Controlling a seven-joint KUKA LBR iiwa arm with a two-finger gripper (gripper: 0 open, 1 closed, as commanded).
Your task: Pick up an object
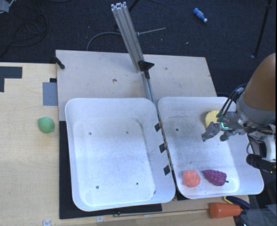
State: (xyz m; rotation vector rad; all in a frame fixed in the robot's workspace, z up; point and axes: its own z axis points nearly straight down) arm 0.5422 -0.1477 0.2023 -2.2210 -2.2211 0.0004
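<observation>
Arm in from the right, gripper (212,133) low over the right bin (194,107), near its far right corner. Just beside it, toward the far rim, sits a yellow object (211,117) — part of it covered by the wrist hardware, so its shape is unclear. Nothing visible between the fingers; I cannot tell if they are spread or closed (dark, small, seen at a slant).

Step in hand, as I read it: the approach, not yet a grasp. The yellow object looks the likely target. The next move would call for centring over it and descending, with care for the bin wall close by.

Other candidates lie along the near rim of the same bin: an orange-pink lump (191,178) and a purple bunch (215,177), near each other. A green ball (46,125) rests on the bench, well left of the left bin (82,112).
</observation>
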